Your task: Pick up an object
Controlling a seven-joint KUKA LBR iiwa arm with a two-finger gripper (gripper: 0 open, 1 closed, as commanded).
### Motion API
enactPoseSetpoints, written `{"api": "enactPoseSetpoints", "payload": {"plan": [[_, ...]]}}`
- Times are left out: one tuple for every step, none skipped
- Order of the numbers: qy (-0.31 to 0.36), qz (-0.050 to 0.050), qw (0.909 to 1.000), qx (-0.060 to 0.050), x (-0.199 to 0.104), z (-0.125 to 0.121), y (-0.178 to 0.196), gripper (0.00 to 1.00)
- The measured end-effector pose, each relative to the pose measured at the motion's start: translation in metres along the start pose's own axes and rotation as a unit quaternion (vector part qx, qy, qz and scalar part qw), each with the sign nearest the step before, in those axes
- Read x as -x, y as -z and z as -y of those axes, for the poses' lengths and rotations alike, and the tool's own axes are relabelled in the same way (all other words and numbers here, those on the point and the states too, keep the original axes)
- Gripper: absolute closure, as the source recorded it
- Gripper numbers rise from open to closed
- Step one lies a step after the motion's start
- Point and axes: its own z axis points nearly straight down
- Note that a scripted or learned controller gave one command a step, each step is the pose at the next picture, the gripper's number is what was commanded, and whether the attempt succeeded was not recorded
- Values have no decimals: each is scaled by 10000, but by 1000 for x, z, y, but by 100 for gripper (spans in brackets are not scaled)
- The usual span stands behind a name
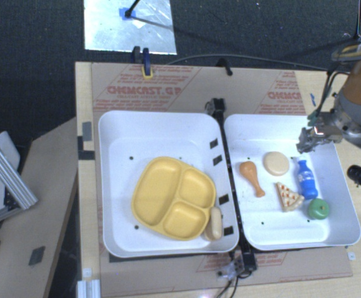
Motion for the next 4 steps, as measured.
{"api": "enactPoseSetpoints", "payload": {"plan": [[30, -12, 10000, -4, -58, 5, 9, 100], [27, -13, 10000, -8, -113, 9, 17, 100], [34, -18, 10000, -14, -177, 15, 11, 100], [30, -16, 10000, -10, -229, 17, 13, 100]]}}
